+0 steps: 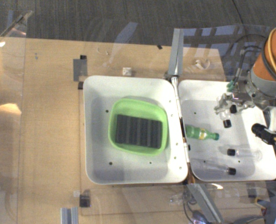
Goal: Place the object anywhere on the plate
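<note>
1. A green bottle (201,134) is seen lying on its side at the left edge of the right-hand bin (268,171), just beside the divider (179,125) between the two bins, its neck pointed toward the right of the frame.

2. The tool (229,108) is pictured in the upper middle of the right-hand bin, above and to the right of the bottle and apart from it; nothing is seen between its fingers, and whether they are apart or together cannot be told.

3. The green plate (138,110), with a dark ribbed centre, is shown in the middle of the left-hand bin (96,162), unoccupied; the task is judged not yet begun.

4. A grasp could be spoiled by the bottle's place against the bin wall: a finger may be blocked by the rim, or the round body may be rolled aside as the tool closes.

5. Small clear tubes with dark caps (231,152) are scattered in the lower right of the bin; one could be picked up by mistake if the descent is misjudged.

6. The bottle could be clipped on the divider during transfer if it is not lifted high enough, and once released it could roll off the plate's raised edge.
</note>
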### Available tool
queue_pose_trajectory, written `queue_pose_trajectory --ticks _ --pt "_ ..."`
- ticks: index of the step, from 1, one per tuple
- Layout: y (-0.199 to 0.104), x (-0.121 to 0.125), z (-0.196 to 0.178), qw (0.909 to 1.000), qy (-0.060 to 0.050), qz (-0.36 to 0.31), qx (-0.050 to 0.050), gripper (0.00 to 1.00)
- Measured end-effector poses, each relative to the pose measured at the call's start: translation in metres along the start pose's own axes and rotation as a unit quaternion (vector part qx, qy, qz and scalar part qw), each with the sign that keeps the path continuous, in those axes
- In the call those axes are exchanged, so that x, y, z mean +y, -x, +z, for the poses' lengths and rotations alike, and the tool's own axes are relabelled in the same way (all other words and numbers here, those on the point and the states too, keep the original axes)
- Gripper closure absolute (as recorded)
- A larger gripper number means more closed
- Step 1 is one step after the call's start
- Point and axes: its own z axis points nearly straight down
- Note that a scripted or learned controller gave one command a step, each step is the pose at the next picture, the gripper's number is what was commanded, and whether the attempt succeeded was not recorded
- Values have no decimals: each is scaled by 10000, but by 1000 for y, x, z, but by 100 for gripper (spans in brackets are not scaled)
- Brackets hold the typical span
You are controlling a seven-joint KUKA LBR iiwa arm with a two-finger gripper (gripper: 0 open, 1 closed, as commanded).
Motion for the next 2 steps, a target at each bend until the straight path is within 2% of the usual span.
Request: queue_pose_trajectory --ticks 1,2 --pt "-113 -17 -25 9971 7 -765 11 100" --pt "-171 -19 17 9931 -10 -1168 12 100"
